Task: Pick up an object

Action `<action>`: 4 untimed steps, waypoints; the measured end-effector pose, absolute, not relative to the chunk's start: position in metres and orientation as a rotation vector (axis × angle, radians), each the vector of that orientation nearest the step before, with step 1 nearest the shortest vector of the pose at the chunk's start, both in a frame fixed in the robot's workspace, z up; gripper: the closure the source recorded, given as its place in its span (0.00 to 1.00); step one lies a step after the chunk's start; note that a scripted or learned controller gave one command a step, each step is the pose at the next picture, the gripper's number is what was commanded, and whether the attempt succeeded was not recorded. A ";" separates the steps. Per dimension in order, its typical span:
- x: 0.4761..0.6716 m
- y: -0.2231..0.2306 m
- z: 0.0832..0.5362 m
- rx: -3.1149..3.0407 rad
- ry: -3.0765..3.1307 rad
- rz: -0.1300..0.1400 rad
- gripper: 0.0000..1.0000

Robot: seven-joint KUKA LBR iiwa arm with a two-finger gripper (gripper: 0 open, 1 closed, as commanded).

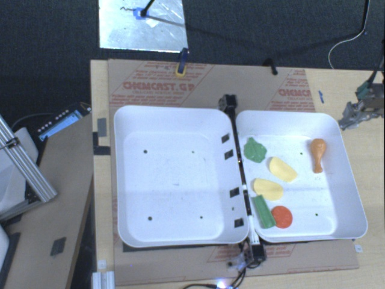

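Several toy foods lie in the right bin. A green leafy piece sits at its upper left, with a yellow piece just right of it and a second yellow piece below. A green stick and a red round piece lie near the front wall. An orange drumstick rests upright on the right side. My gripper hangs outside the bin, beyond its upper right corner, apart from all the objects.
The left bin adjoins the right one, joined by black clips. Both rest on a cardboard sheet. A shiny metal plate lies at the back, and a white cable trails at upper right.
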State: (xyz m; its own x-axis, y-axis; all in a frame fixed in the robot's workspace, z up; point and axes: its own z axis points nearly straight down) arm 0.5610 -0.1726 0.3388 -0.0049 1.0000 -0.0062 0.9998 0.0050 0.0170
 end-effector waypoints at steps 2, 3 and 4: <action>0.619 -0.112 0.370 2.212 2.226 0.005 1.00; 0.643 -0.103 0.377 2.212 2.225 0.005 1.00; 0.643 -0.169 0.364 2.222 2.214 -0.002 1.00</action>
State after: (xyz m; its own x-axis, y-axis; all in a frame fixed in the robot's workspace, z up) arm 0.6429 -0.1690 0.3643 0.0035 1.0000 -0.0040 1.0000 -0.0035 0.0022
